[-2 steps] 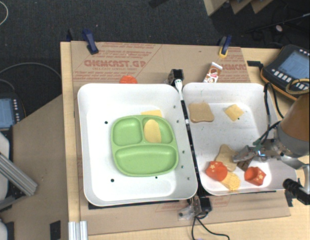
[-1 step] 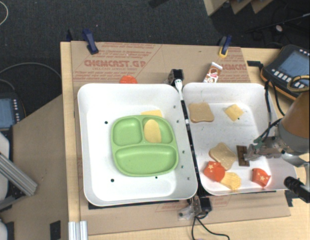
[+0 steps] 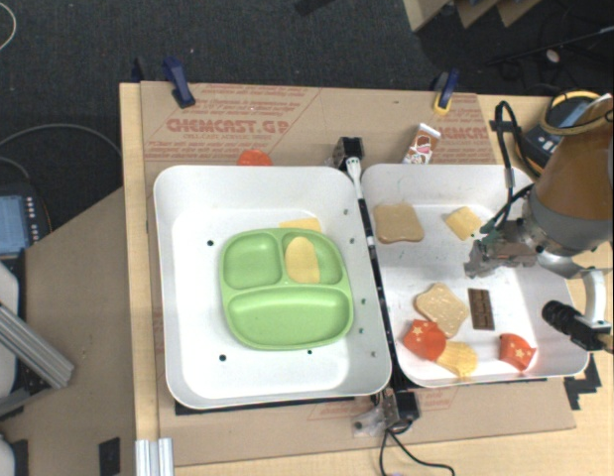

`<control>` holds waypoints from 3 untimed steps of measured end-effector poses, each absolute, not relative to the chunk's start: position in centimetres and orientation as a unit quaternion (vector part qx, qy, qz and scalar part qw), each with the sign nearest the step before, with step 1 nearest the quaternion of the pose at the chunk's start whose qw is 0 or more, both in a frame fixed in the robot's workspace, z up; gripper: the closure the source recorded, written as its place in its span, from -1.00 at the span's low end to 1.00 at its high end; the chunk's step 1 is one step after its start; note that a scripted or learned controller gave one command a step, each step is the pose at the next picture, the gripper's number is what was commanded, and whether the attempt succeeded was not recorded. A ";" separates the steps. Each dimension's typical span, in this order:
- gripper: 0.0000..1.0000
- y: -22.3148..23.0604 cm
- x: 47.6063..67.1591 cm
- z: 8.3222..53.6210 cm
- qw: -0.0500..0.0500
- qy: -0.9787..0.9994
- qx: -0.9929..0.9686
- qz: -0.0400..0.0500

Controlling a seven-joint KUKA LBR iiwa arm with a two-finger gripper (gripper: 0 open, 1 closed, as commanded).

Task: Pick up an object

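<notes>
1. Camera view: grey arm with orange band [image 3: 574, 181] enters at right; its two-finger gripper [image 3: 490, 256] hangs low over the right white bin [image 3: 416, 181]. Finger state cannot be told.
2. Small dark brown rectangular bar [image 3: 481, 308] lies just below the gripper, apart from it.
3. Left white bin [image 3: 187, 266] holds a green compartment tray [image 3: 285, 310].

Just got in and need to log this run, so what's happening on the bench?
The arm's gripper hangs over the right bin, between a yellow piece and a brown bar. Toast, another bread piece and red items lie loose there. The left bin has a green tray.
</notes>
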State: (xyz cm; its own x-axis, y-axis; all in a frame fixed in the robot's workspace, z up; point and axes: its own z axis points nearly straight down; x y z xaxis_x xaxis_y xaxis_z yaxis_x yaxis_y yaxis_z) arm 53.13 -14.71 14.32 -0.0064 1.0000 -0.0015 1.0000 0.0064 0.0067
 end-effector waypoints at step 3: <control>1.00 -12.7 53.5 9.5 0.001 0.708 0.706 0.000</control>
State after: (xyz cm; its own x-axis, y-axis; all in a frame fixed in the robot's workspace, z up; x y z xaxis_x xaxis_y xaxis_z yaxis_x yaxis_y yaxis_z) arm 53.55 -12.65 9.50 -0.0018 1.0000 -0.0009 1.0000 0.0018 0.0016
